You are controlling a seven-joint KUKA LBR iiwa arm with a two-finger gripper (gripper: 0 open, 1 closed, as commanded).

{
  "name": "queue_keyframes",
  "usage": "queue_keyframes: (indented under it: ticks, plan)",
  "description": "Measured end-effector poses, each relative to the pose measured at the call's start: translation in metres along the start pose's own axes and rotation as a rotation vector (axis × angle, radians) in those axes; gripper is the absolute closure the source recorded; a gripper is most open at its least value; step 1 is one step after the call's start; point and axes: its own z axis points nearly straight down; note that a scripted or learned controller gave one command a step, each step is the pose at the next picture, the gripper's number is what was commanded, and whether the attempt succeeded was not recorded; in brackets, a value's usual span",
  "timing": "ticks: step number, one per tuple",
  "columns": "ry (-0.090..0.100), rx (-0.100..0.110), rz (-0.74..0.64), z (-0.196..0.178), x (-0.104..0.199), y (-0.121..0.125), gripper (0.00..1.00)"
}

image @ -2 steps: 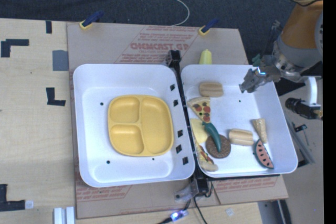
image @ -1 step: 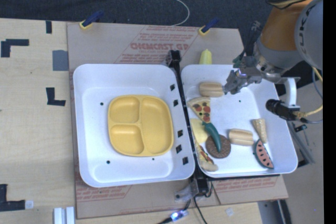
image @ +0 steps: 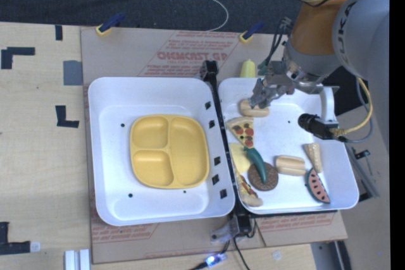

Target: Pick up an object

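From above, the gripper (image: 264, 97) hangs over the right bin's (image: 329, 199) far left corner, its tips right at a pale bread-like piece (image: 254, 110); I cannot tell whether it is touching or gripping it. The toy food crowds that bin's left wall: a pizza slice (image: 241, 129), a green pepper (image: 255, 159), a brown cookie (image: 266, 177). The middle floor lies open. A yellow divided plate (image: 169, 151) sits in the left bin (image: 107, 136). The arm (image: 342, 16) bends down from the right.
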Motion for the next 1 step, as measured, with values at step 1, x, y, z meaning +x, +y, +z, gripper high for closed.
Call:
queue_keyframes:
  ticks: [1]
  plan:
    - [0.001, 0.0, -0.001, -0.008, 0.0537, 0.0012, 1.0]
